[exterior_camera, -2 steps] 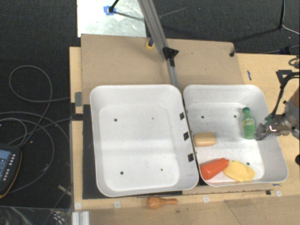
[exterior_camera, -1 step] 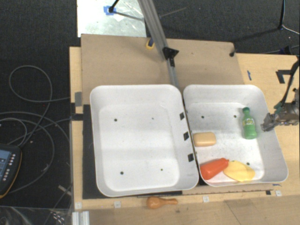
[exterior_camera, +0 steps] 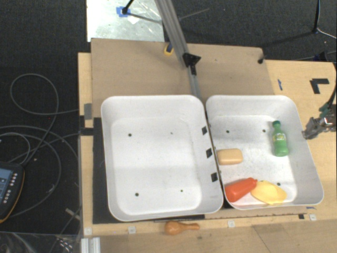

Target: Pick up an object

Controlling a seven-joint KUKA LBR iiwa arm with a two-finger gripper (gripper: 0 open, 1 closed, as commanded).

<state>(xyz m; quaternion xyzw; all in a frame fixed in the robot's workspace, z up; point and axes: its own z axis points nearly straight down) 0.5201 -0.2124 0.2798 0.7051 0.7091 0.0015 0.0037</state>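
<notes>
You are viewing one green bottle (exterior_camera: pixel 280 139), label unreadable, one tan block (exterior_camera: pixel 230 156), one red piece (exterior_camera: pixel 240 188), one yellow piece (exterior_camera: pixel 269 193); jaws' state cannot be told.

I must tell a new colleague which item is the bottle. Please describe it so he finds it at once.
Look in the right bin. By its far right wall stands the bottle: the only green item, with a label; its neighbours are tan, red and yellow.
</notes>
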